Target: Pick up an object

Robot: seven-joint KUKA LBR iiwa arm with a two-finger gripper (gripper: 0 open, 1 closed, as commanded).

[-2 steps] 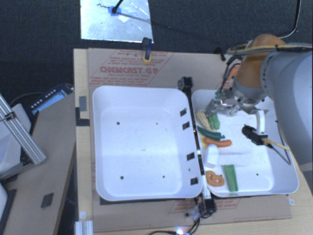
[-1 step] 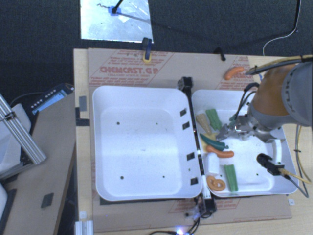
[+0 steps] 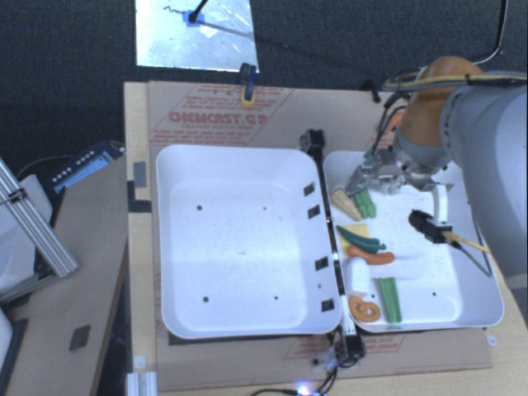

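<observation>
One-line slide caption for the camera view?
KUKA gripper lowered over toy items in the right bin, beside the left bin.

Two shallow white plastic bins (image 3: 239, 159) (image 3: 483, 308); two green strip-shaped pieces (image 3: 389, 299) (image 3: 365, 204); one orange round slice (image 3: 364, 309); one pale yellow wedge (image 3: 346, 204).

Yellow clamp (image 3: 247, 97) behind left bin (image 3: 177, 246)

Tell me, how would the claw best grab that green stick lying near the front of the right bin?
Probably across its middle, from straight above. The green stick lies flat and narrow, with bare bin floor on its right. An orange ring sits close on its left, so the fingers should close across its narrow width with care.
</observation>
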